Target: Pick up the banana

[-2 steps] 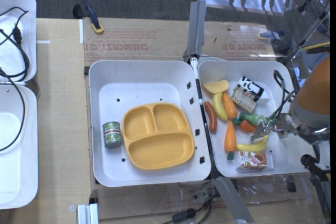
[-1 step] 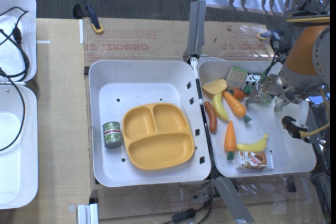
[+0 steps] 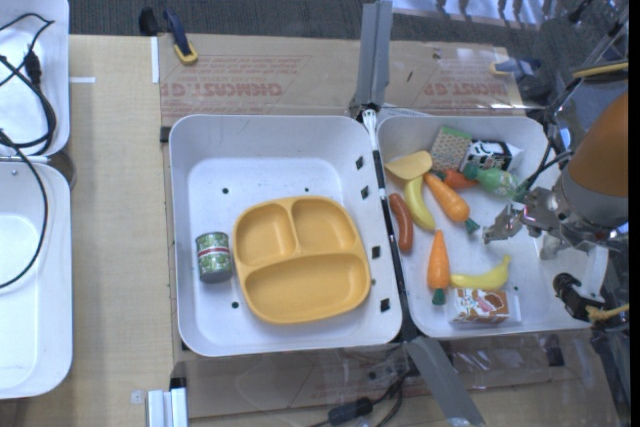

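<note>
I see the yellow divided plastic plate (image 3: 300, 258) in the left white bin (image 3: 190, 215), a small can-like tin (image 3: 212, 256) beside it; the yellow plastic banana (image 3: 481, 274) lies in the right white bin (image 3: 535, 315).

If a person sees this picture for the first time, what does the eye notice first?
Probably the big yellow divided plate in the left bin, a small can beside it. Next, the right bin's toy food: carrots, two bananas, with the gripper just above one.
</note>
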Action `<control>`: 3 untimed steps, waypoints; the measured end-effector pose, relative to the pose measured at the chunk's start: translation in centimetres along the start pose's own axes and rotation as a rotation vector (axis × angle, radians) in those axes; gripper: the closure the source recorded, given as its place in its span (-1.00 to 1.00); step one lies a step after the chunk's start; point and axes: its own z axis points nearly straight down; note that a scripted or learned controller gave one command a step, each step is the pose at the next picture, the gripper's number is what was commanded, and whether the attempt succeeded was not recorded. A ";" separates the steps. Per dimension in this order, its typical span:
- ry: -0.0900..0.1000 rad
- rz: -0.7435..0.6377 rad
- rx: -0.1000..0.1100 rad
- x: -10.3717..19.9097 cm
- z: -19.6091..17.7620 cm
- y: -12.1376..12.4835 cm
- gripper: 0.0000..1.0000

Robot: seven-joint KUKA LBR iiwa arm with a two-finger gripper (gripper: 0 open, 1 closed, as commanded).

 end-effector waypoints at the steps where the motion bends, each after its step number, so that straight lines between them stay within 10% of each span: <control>1: 0.000 0.000 0.000 0.0 0.0 0.0 -1.00; 2: 0.000 -0.055 0.000 0.7 0.4 -4.6 -1.00; 3: 0.000 -0.101 -0.001 0.2 0.4 -1.3 -1.00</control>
